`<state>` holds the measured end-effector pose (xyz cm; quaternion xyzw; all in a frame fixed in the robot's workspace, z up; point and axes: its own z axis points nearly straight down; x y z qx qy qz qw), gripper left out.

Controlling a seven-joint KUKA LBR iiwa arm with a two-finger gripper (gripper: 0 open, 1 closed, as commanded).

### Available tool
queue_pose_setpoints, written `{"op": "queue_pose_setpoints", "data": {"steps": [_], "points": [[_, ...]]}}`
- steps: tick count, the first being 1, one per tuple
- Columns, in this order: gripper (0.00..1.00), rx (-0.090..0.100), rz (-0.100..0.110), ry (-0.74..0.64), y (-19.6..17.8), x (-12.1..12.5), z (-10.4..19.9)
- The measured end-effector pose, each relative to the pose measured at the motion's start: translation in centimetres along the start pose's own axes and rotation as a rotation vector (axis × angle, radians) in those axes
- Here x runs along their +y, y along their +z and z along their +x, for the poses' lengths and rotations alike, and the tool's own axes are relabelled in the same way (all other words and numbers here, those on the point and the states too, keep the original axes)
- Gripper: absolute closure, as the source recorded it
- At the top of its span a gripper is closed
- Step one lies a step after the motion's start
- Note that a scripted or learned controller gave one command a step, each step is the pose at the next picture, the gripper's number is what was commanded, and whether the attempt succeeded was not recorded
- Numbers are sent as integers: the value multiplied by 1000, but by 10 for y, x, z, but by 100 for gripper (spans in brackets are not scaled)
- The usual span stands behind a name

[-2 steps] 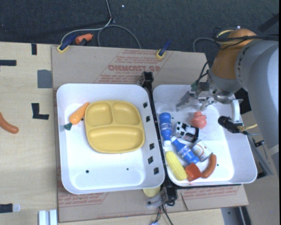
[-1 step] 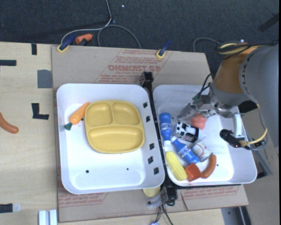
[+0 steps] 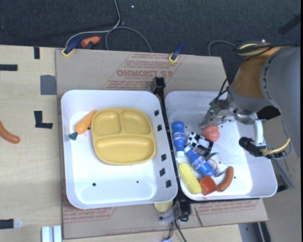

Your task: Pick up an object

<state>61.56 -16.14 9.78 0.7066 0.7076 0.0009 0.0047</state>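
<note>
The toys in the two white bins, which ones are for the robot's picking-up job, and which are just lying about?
For the job:
- claw
- pink ball
- blue bottle
- corn
- sausage
- black-and-white toy

Just lying about:
- yellow plate
- carrot
- another sausage out on the bench
- clamps on the cardboard

Plate (image 3: pixel 124 136) and carrot (image 3: pixel 84 123) in left bin (image 3: pixel 111 193)
</note>
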Motion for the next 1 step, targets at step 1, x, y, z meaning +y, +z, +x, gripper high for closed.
{"op": "queue_pose_setpoints", "data": {"steps": [1], "points": [[100,9,1,-9,-93,-16,93]]}}
